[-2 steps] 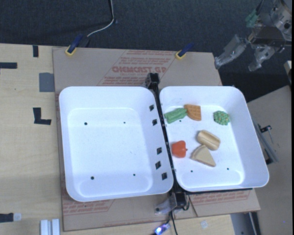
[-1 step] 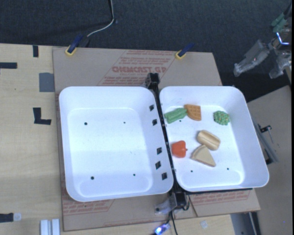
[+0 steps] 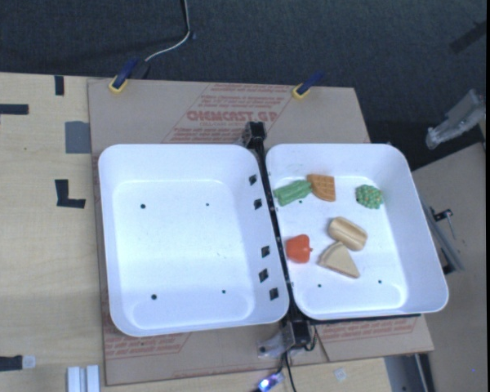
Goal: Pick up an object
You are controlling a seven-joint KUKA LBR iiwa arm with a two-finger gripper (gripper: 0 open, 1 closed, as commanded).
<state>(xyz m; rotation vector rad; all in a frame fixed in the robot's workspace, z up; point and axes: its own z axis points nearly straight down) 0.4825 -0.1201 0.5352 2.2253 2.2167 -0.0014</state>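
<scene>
Whether the claw is open or closed cannot be told: the one thing near the arm's side is a grey metal part (image 3: 456, 122) at the upper right edge of the frame, well apart from the bins, and too little of it is seen to say what it is. Nothing is lifted; all the pickable things lie on the floor of the right bin (image 3: 410, 172). Nearest that right side is a bumpy green piece (image 3: 368, 196) in the bin's upper right. Left of it an orange ridged piece (image 3: 322, 187) touches or almost touches a smooth green piece (image 3: 292, 192), which lies close to the seam between the bins. Lower, near the bin's middle, a tan roll (image 3: 348, 233) lies just above a tan wedge (image 3: 340, 260), the two nearly touching, and a red-orange piece (image 3: 298, 248) sits just left of the wedge. Small black clips (image 3: 266, 252) run down the seam. The left bin (image 3: 114, 163) fills the middle left of the frame. Both bins rest on a cardboard sheet (image 3: 220, 109) with red print, held at its top edge by two yellow-and-blue clamps (image 3: 122, 76). A white cable (image 3: 173, 46) curls over the dark floor at the top, and the wooden bench (image 3: 33, 227) fills the left.
</scene>
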